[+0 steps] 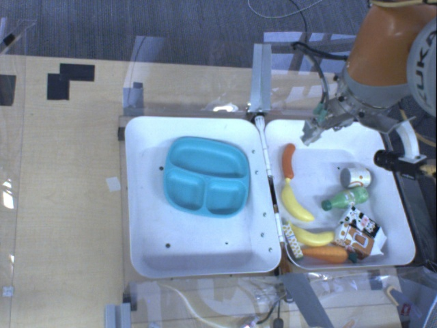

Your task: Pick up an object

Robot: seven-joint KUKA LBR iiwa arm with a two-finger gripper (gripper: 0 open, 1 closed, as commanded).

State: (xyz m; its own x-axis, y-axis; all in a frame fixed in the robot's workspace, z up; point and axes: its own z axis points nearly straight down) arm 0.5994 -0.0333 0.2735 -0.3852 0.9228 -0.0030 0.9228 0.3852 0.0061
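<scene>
Above the far edge of the right bin (392,248), the arm (389,43) reaches in from the right, its orange band uppermost and the wrist angled down and leftward. The gripper (315,130) hangs over the bin's far left corner, clear of the contents. Whether the jaws are released or clenched cannot be told; nothing is seen between them.

Objects lie in the right bin: a red sausage (289,160) nearest, just below the gripper; two bananas (296,205) further toward the near edge; a carrot (325,254) at the near wall; a green bottle (345,199), a small can (356,177) and a printed carton (358,231) to the right.

The left bin (147,251) holds a blue divided plate (205,175). Both bins sit on the worktop (61,203).
</scene>
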